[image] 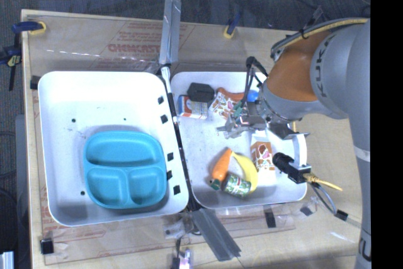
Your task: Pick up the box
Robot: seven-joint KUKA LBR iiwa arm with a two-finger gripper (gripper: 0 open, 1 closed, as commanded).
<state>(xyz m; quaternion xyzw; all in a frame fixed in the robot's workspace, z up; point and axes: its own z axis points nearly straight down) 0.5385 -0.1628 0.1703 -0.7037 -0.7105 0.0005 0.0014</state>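
Pincer over right bin, open or closed impossible to tell. Better to descend straight onto box near far-left corner.

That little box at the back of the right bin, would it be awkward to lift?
Probably not heavy: the box looks like a small carton. It lies flat, so it should slide rather than roll. A black object rests against it and the bin wall is close, which may crowd the gripper.
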